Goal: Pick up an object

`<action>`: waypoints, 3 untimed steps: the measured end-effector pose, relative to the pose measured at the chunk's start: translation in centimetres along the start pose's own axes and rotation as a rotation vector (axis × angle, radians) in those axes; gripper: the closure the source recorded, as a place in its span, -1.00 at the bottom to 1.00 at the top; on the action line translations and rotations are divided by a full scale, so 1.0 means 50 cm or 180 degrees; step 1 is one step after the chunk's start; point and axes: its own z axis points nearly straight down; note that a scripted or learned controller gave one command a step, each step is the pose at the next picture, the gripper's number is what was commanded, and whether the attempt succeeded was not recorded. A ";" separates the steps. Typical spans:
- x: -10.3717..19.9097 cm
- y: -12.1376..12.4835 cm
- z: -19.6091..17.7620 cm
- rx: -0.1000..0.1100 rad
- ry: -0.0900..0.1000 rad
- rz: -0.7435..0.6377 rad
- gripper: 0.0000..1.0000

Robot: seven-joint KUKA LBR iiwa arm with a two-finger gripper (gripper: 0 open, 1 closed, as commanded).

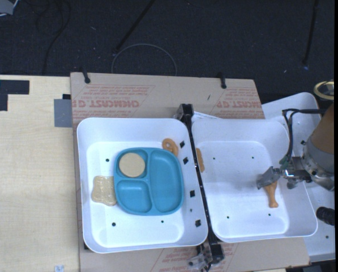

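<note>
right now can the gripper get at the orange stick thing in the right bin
Probably yes. The gripper hangs right over the upper end of the orange stick-shaped object, which lies on the right bin's floor with nothing else near it. Whether it already grips it is unclear.

Showing white bins [95, 152], a blue sectioned plate [152, 183] carrying a tan disc [131, 164], a pale beige slice [103, 190], an orange-brown stick [272, 196].

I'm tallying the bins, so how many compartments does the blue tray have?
3. The blue tray in the left bin has a long one on its right, one upper left holding a round tan piece, one lower left.
</note>
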 end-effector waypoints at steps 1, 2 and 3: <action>0.002 -0.008 0.128 0.0007 0.0002 0.0002 -1.00; 0.004 -0.008 0.165 -0.0012 -0.0006 0.0006 -1.00; 0.002 -0.006 0.143 -0.0017 -0.0007 0.0015 1.00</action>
